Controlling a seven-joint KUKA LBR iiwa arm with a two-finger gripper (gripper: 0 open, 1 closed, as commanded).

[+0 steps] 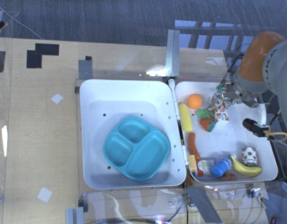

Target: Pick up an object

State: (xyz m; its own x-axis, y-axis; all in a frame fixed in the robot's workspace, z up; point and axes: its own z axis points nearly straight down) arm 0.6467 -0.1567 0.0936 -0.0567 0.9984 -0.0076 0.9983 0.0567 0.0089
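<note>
Camera view shows the pincer, whether parted or closed I cannot tell, low in the right bin over a small carton, and green and red pieces beside it could get nudged or grabbed instead.

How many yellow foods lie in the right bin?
2: a corn cob along the left wall, and a banana at the near right corner. The arm may hide more.
</note>
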